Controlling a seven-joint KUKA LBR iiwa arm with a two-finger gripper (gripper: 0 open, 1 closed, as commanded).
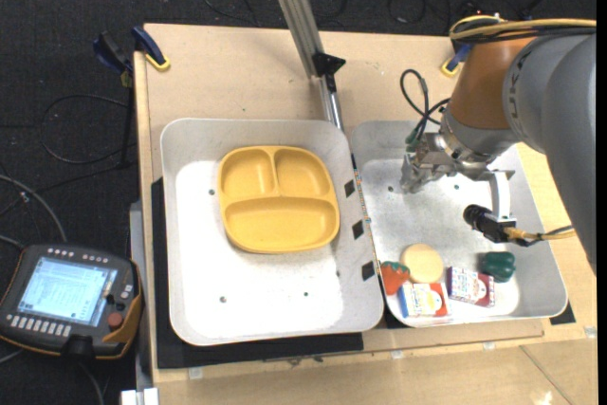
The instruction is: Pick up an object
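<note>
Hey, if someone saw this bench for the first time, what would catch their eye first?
Probably the yellow divided tray, lying alone in the left bin. Next, the grey and orange arm, its gripper low over the right bin. Last, the small items along that bin's near edge: a pale round piece, two little cartons and a dark green object.
</note>
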